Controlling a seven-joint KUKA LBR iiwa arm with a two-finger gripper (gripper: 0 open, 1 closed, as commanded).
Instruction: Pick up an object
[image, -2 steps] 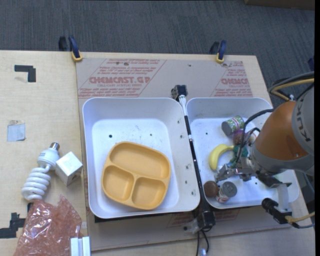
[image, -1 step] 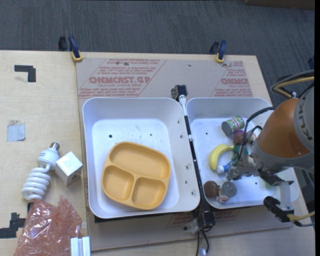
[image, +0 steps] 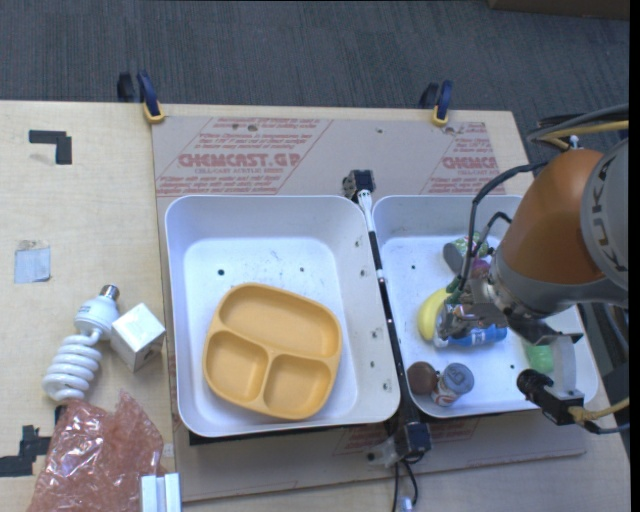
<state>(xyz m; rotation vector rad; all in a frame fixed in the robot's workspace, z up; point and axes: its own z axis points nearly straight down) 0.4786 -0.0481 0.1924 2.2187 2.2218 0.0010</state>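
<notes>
the arm (image: 560, 235) covers much of the right bin (image: 410, 255), hiding part of what lies there. its jaws sit low beside a banana (image: 432, 315), over a blue item (image: 480, 336); whether they are apart or together, i cannot tell. nearer the front wall lie one brown ball (image: 421, 377) and one grey cap (image: 456, 379). a green piece (image: 539, 356) peeks out, half hidden. the left bin (image: 190, 300) holds one yellow tray (image: 271, 350).

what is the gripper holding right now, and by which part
It cannot be told. The gripper is down in the right bin among the yellow object and the blue object, but the arm hides the contact.
</notes>
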